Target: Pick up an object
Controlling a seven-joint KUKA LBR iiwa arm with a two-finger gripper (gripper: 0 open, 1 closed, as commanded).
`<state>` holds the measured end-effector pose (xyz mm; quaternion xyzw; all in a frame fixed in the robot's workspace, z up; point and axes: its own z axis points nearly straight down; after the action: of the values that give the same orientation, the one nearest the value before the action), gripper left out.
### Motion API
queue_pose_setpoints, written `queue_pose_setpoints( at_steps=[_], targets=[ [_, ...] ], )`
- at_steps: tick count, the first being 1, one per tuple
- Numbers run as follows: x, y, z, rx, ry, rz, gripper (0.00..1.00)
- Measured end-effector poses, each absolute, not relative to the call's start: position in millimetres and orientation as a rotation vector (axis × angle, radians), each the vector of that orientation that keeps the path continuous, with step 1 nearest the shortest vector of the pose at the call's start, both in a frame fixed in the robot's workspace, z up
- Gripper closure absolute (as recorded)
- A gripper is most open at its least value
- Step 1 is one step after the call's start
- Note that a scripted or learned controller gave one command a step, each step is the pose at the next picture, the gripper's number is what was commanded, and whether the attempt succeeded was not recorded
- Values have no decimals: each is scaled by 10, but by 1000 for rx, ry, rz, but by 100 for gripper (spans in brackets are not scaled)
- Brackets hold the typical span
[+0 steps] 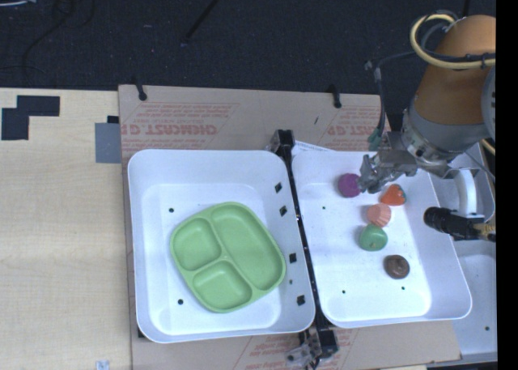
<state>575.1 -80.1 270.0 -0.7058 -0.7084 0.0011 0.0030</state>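
Claw beside purple object, mirrored lettering on cardboard

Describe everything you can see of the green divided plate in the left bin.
The green divided plate is a pale green tray with rounded corners, plastic by its look. Raised ridges split it into three compartments: two smaller ones and a larger one. It lies flat and right side up, turned at a slant, on the floor of the left white bin. Nothing lies in it or touches it otherwise.
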Motion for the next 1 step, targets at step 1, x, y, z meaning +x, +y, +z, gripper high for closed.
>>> queue_pose_setpoints(
  at_steps=[1],
  targets=[
    [5589, -382, 2537, -2214, -2221, 4, 100]
  ],
)
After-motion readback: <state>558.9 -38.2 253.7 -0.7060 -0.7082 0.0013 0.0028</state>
